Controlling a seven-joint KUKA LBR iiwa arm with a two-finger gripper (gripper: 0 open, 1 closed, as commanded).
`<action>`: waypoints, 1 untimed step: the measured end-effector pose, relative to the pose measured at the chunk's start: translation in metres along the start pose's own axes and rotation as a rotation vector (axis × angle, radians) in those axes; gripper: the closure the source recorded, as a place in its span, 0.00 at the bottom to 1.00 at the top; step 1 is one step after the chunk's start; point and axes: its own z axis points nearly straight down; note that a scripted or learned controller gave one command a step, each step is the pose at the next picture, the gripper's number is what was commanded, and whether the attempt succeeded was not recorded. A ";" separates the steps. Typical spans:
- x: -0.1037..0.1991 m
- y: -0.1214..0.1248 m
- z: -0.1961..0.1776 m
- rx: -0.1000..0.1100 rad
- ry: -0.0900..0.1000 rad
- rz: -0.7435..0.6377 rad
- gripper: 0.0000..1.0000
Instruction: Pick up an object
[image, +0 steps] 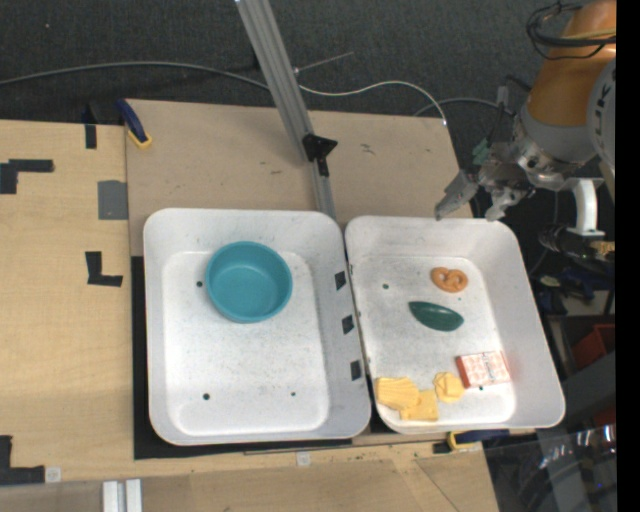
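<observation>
Frankly, you had nothing picked up yet: your tool (478, 200) hung spread open and bare, just past the right bin's (530, 300) far rim. Pretzel (449, 279), green piece (436, 316), box (483, 369) lay below it, untouched.

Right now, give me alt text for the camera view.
The gripper, fingers open, hovers above the right bin, which holds a pretzel, green leaf, red packet and yellow pieces. The left bin holds a teal bowl.
</observation>
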 end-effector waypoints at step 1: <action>0.000 0.000 0.000 0.000 0.000 0.000 0.00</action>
